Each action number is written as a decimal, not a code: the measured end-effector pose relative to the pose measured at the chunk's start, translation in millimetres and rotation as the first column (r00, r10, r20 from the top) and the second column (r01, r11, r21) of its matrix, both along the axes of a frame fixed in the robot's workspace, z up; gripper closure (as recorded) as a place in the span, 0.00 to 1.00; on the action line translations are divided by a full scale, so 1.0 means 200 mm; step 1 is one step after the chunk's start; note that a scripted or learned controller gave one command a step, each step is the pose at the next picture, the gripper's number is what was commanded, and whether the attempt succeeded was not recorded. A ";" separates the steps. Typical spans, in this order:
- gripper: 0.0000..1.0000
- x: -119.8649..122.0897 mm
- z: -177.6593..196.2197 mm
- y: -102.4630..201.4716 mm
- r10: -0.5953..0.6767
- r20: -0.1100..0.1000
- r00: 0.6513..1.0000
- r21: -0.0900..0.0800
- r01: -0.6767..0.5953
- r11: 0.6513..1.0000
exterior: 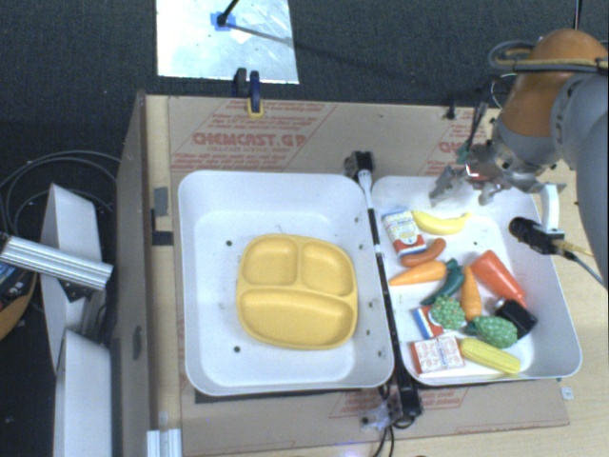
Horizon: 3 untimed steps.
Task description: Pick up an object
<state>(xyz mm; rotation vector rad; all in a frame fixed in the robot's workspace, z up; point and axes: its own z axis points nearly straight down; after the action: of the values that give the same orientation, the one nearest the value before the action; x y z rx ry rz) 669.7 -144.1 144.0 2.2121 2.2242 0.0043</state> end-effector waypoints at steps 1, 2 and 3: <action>0.00 -0.33 -0.30 -0.24 -0.004 -0.005 1.000 0.000 0.004 1.000; 0.00 -0.55 -0.30 -0.15 -0.005 -0.004 1.000 0.001 0.005 1.000; 0.00 -0.71 -0.30 -0.14 -0.005 -0.004 1.000 0.001 0.005 1.000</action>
<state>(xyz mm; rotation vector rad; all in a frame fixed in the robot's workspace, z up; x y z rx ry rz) 527.9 -172.0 84.3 2.2199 2.2212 0.0011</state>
